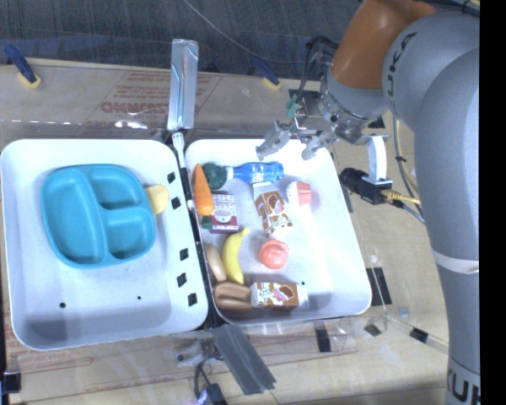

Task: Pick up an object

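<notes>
The gripper (290, 146) hangs over the far edge of the right bin (347, 256). Its two fingers (270, 145) are spread wide apart, and nothing is between them. They touch nothing. Just below the gripper lies a blue bottle (255, 173) on its side. Next to the bottle is a carrot (202, 192). A bit nearer than the bottle lie a milk carton (272, 208), a banana (234, 256) and a small pink cup (273, 253).

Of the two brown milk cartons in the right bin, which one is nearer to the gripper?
The upper carton, beside the blue bottle, is nearer the gripper; the other carton lies at the bin's front edge.
</notes>
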Controlling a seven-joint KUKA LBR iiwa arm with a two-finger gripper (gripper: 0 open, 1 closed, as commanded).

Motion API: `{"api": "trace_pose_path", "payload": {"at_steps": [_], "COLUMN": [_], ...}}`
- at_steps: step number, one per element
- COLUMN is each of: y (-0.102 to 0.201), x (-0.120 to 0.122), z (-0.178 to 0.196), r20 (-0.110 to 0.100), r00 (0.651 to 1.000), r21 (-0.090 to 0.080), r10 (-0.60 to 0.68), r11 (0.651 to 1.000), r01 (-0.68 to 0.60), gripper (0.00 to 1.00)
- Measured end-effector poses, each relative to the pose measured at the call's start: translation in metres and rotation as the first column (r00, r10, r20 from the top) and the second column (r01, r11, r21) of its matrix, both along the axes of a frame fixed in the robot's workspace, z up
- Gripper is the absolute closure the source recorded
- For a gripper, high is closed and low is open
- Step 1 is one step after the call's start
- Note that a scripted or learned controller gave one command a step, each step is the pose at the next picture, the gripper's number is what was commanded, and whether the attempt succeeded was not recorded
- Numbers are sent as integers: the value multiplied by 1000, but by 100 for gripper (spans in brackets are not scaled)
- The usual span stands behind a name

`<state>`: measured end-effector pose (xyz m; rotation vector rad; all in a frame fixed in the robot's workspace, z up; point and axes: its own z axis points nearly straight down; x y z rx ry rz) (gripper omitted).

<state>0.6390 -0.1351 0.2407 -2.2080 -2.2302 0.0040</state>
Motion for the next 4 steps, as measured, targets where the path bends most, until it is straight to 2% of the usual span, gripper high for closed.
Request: {"api": "trace_pose_path", "payload": {"at_steps": [1, 2, 3, 4], "y": [-31, -33, -49, -49], "x": [-56, 16, -40, -40], "z": [-112, -150, -149, -138], "r20": [-11, -1, 2, 2], "r00": [993, 1000, 995, 995], "r21": [0, 8, 0, 0], "r10": [-114, -20, 99, 102], "r11": [994, 1000, 995, 995], "r01": [114, 20, -99, -102], "gripper": [0, 0, 0, 100]}}
